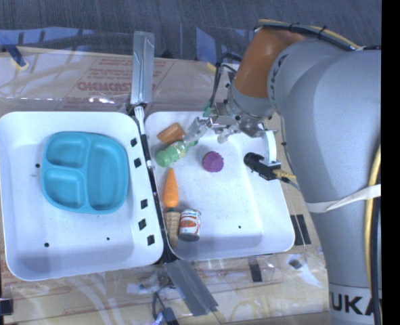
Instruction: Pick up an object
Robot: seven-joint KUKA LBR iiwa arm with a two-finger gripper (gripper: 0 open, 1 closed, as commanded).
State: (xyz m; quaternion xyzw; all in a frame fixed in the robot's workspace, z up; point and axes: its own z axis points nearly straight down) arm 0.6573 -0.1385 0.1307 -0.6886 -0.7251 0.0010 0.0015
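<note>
Two white bins sit side by side on your bench over taped cardboard; the left bin (10, 202) holds a blue tray (86, 171), and the right bin (267, 232) holds everything you might pick. Your gripper (210, 128) hangs over that bin's far left corner, near the green bottle (170, 154) and the brown piece (170, 133). You cannot tell from this view whether its fingers are spread or pressed together, and nothing shows between them.

The green bottle lies on its side against the divider, just beside the gripper. It looks light, smooth plastic, so it may roll or slip; take it across its middle. The carrot (170, 189) lies lower down along the divider, likely stiff and light, best pinched at its thick end. The purple ball (213, 161) sits apart in open floor, the easiest to reach from all sides. The small can (189, 223) lies near the front wall.

Your arm comes in from the right, its wrist bent down and leftward toward the corner.
</note>
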